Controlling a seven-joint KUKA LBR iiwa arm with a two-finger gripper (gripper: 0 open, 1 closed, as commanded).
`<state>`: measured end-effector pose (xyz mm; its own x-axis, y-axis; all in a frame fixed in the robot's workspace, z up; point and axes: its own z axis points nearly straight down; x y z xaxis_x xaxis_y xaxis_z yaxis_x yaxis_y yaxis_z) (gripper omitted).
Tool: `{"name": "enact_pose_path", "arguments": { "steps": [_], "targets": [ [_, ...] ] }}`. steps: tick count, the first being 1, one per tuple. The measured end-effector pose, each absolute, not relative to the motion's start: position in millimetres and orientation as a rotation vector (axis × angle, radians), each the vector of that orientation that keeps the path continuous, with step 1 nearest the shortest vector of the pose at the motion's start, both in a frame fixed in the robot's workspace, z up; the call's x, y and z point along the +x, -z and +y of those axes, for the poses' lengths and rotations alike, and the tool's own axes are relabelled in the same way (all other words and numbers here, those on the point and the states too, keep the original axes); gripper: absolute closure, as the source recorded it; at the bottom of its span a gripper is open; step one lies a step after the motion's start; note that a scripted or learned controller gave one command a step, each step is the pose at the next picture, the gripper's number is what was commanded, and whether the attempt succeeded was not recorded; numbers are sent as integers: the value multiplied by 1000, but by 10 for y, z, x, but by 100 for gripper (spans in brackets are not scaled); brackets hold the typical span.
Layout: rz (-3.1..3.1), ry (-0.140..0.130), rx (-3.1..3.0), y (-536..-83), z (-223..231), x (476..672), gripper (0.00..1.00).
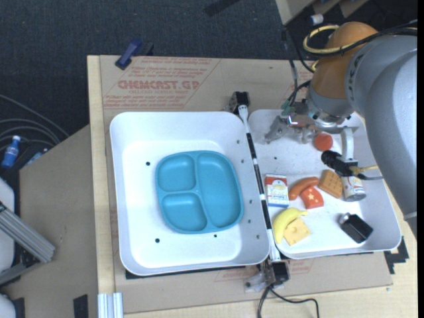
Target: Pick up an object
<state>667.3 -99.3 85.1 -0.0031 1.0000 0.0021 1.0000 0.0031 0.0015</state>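
Listing from the left: 1 shallow white plastic bin [126,177] bearing 1 light-blue moulded tray [197,191] with 3 compartments. Next, the 2nd white bin [278,128], holding small toy foods in a cluster at its near half: 1 white-and-red carton [275,189], 1 yellow plastic banana [284,220] touching 1 yellow cheese wedge [298,232], 1 orange sausage [303,185], 1 red piece with a star [312,198], 1 brown cracker-like block [330,183], 1 small tin can [353,190], 1 black rectangular block [356,228], 1 small red ball [322,141]. The grey gripper [298,126] hangs over the bin's far end, near the ball; whether its jaws stand wide or narrow cannot be told. Judgement: items look light, rigid, smooth. The banana, free on its left side, suits a grasp across its middle.
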Motion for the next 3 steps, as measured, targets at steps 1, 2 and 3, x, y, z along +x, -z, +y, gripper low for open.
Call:
{"name": "enact_pose_path", "arguments": {
  "steps": [1, 2, 3],
  "targets": [
    [-2223, -1, -2220, -849, -1042, 6666, 0],
    [-2226, 0, -2220, -956, -1038, 6673, 100],
    [-2226, -1, -2220, -952, -1037, 6671, 0]
  ]
}}
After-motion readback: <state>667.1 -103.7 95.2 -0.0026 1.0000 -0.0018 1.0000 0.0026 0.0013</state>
